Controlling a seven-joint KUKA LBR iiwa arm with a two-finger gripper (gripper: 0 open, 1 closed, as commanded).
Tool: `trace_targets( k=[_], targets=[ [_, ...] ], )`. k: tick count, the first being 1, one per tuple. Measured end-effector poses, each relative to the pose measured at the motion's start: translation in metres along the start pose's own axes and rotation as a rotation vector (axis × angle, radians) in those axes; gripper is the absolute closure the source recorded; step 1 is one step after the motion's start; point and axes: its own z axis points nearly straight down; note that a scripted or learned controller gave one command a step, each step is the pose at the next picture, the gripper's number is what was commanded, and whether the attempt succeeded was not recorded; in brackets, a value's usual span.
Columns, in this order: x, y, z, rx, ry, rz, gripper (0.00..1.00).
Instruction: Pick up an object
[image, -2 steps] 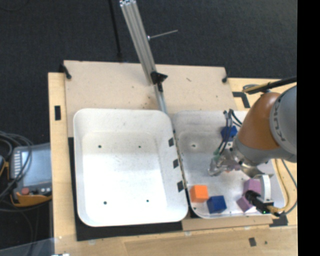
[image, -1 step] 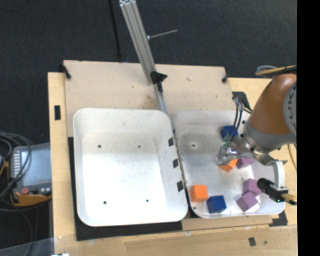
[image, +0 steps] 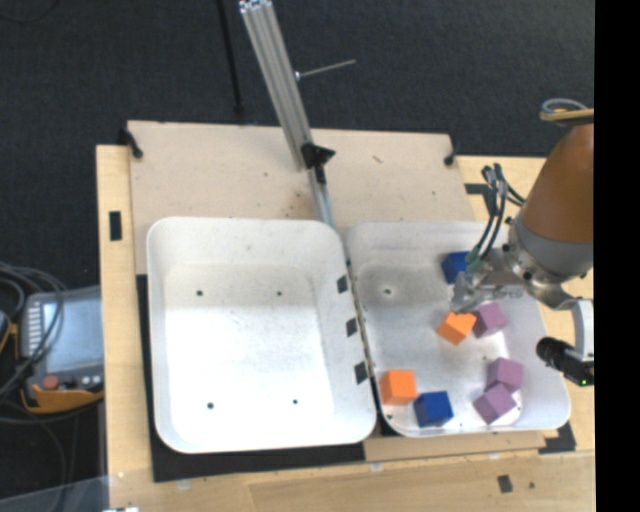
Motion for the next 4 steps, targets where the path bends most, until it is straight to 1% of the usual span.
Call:
trace_targets(
  k=[1, 2, 3, 4],
  targets=[
    [-0.001, 0.002, -0.054, 0.0, 0.0, 0.0, 1.0],
    [0.041, 0.005, -0.043, 0.007, 0.002, -0.001, 1.0],
    [0.09, 0.022, -0.036, 0.007, 0.002, -0.002, 1.0],
    [0.144, 0.026, -0.04, 0.006, 0.003, -0.003, 1.0]
  ],
)
